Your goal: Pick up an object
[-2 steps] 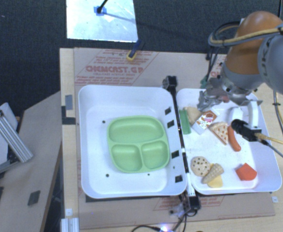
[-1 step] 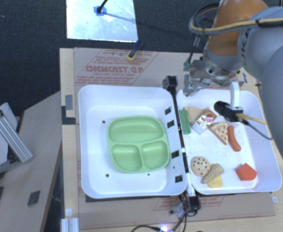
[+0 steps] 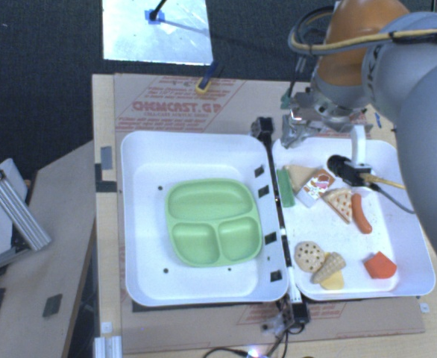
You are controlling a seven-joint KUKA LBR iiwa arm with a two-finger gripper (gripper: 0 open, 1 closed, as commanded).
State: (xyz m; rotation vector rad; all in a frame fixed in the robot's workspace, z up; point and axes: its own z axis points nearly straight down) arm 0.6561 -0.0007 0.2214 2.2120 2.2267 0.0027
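**Desk:** Where's the pick?

**Me:** Everything is in the right bin (image 3: 406, 237). Nearest my gripper (image 3: 297, 133) is a tan wedge (image 3: 299, 174), up against a small white carton (image 3: 317, 186) with a red label that's too small for me to read. Just beside those are a pizza slice (image 3: 340, 203) and a sausage (image 3: 361, 213), lying side by side. Toward the near rim there's a cookie (image 3: 306, 255) touching an ice-cream cone (image 3: 329, 265), and an orange block (image 3: 381, 265) sits apart, close to the right wall.

**Desk:** Tool state?

**Me:** The gripper hangs over that bin's far left corner. Open or closed, I cannot tell from here.

**Desk:** Edges and room?

**Me:** A green strip (image 3: 285, 187) lies tight along the wall the two bins share. There's bare white floor between the sausage and the cookie, and more along the right wall. The left bin (image 3: 148, 192) holds a green divided plate (image 3: 212, 222) in the middle, with bare floor all round it.

**Desk:** Underneath?

**Me:** Both bins sit on a brown sheet (image 3: 177, 103) printed in red with "CHEMCAST GP". That rests on a pale bench (image 3: 65, 222). There's a shiny square panel (image 3: 156, 21) at the far side and a dark backdrop behind it.
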